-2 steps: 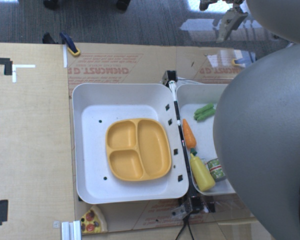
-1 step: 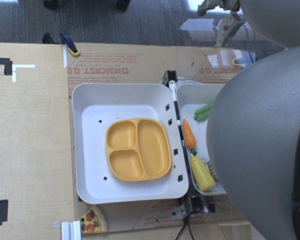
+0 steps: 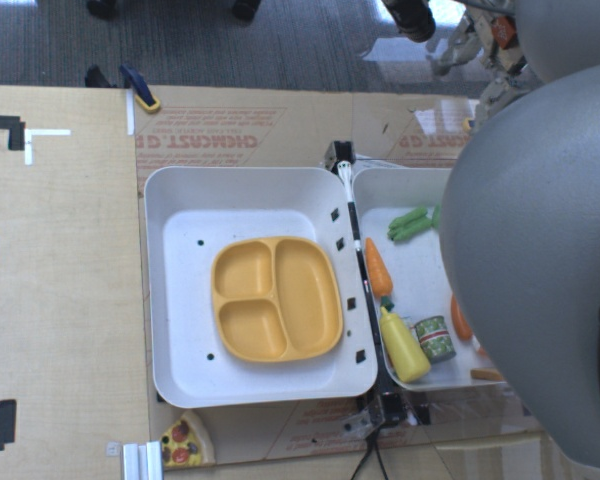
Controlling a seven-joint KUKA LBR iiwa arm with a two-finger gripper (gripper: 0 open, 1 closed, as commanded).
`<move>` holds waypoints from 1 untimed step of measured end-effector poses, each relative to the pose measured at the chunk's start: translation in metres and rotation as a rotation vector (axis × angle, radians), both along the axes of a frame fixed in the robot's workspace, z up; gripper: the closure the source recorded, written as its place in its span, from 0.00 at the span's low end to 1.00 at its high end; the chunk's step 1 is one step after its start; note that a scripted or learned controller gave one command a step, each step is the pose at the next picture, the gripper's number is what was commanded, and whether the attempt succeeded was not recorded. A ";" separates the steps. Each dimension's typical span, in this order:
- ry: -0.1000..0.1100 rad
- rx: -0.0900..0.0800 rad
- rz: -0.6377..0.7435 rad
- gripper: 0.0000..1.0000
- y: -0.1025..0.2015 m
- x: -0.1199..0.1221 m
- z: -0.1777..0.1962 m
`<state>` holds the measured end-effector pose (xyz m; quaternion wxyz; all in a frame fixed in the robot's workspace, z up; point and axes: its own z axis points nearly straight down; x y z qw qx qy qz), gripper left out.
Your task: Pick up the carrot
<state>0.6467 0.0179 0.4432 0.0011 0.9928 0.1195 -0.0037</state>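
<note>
The carrot (image 3: 377,267) is a small orange cone lying in the right bin (image 3: 400,193), close against its left wall, pointing up the view. The grey arm (image 3: 535,248) covers the right part of that bin as a large rounded mass. Its fingers are hidden behind the arm's body.
The left bin (image 3: 170,298) holds a yellow three-compartment plate (image 3: 277,298). In the right bin lie a green bean pod (image 3: 413,222), a yellow squeeze bottle (image 3: 402,345), a small green-labelled can (image 3: 434,337) and another orange piece (image 3: 461,322) at the arm's edge. A pizza-slice toy (image 3: 183,444) rests on the bench below the left bin.
</note>
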 end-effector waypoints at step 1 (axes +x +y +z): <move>-0.003 0.000 -0.037 0.00 -0.044 0.005 0.053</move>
